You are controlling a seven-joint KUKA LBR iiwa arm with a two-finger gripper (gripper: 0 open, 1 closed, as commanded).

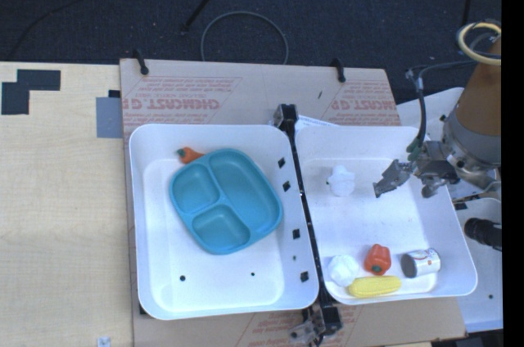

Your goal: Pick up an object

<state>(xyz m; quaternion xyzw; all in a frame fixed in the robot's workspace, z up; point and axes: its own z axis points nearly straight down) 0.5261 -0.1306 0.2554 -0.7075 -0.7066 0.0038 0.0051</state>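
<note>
In the right bin [368, 147] lie a white lump [341, 180] near the middle, a second white lump [342, 266], a red pepper [377, 258], a yellow corn cob [374, 286] and a small tin can [421, 262] along the front edge. My gripper [407, 178] hangs over the bin's right side, to the right of the upper white lump, with its two dark fingers spread apart and nothing between them.
The left bin [164, 280] holds a blue divided plate [224, 200] and a small orange carrot [189, 155] at its back left. A black divider [298, 206] runs between the bins. The arm's body [481, 112] stands at the right edge.
</note>
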